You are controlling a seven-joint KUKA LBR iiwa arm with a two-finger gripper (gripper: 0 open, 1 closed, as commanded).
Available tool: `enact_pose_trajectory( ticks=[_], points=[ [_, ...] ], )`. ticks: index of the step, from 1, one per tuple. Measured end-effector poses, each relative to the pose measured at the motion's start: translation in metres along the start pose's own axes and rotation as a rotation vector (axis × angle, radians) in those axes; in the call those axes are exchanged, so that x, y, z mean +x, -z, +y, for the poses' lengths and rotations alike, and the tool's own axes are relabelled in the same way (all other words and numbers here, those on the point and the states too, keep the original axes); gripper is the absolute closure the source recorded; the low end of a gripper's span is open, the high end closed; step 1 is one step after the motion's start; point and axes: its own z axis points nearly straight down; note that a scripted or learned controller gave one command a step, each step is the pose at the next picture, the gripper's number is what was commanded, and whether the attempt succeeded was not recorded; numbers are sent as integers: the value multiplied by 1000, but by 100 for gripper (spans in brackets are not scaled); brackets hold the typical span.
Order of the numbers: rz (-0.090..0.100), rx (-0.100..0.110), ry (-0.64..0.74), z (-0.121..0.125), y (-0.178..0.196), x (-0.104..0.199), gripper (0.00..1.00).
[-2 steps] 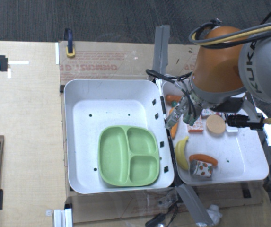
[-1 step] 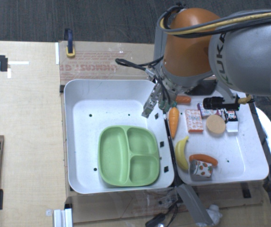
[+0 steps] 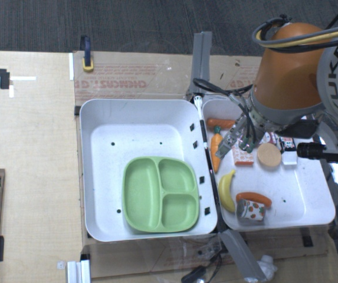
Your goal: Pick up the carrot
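The carrot [image 3: 216, 150] is orange with a green top and lies lengthwise against the left wall of the right bin [image 3: 310, 214]. My gripper [image 3: 238, 145] hangs just to the right of it, above a white and red box [image 3: 243, 158]. It is open, with nothing between its fingers. The left fingertip [image 3: 224, 149] is close to the carrot's side. A second orange piece [image 3: 220, 123] lies at the bin's back left, partly under the arm.
In the right bin there are also a banana [image 3: 226, 191], a red sausage [image 3: 253, 198], a small printed can [image 3: 251, 211] and a tan round disc [image 3: 269, 156]. A green divided plate [image 3: 160, 193] sits in the left bin [image 3: 98, 158].
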Motion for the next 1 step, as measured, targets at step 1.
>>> enact_pose_trajectory(
  ticks=[1],
  points=[
    [-1, -1, 73, 48, -21, -10, 100]
  ],
)
